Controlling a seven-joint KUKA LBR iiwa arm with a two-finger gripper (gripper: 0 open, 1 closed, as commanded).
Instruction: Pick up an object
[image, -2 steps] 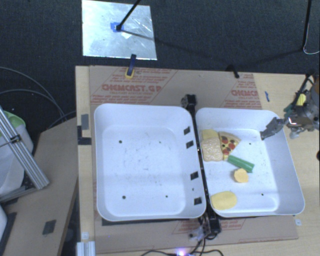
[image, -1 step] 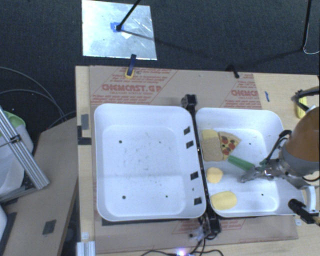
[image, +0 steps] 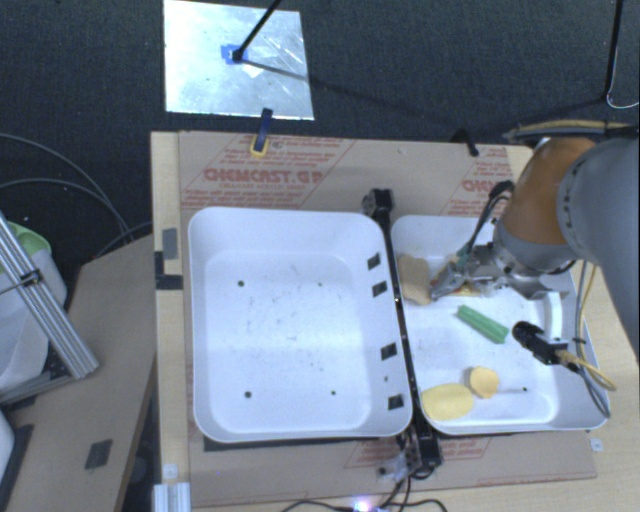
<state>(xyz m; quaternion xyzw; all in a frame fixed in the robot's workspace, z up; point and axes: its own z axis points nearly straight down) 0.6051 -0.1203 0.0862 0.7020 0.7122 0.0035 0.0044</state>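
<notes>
In the right bin (image: 560, 405) lie the loose things that could be picked up. A tan, flattish piece (image: 414, 277) rests near the bin's left wall, toward its far end. A green stick (image: 483, 324) lies at a slant near the middle of the floor. Toward the near edge sit a small orange-yellow lump (image: 485, 381) and, just beside it on the left, a paler yellow oval (image: 448, 402); the two look to be touching or nearly so.

The tool (image: 447, 283) is low over the far part of this bin, its tip right at the tan piece's right edge. Whether it is clenched or released I cannot tell (the tip is small and blurred against the wrist hardware), and nothing is clearly seen between its fingers. Behind it the grey arm (image: 600, 200) with its orange band (image: 535, 195) comes in from the right.

The left bin (image: 290, 325) stands alongside, its white floor bearing faint scuffs and a few dark spots. Both bins sit on a brown cardboard sheet (image: 290, 165) printed with red lettering, which covers the bench (image: 165, 300). Past the far edge, dark carpet (image: 80, 70) covers the floor, with a shiny silver square (image: 205, 70) lying on it. At the left edge an aluminium rail (image: 45, 300) leans across a lower tan surface.
</notes>
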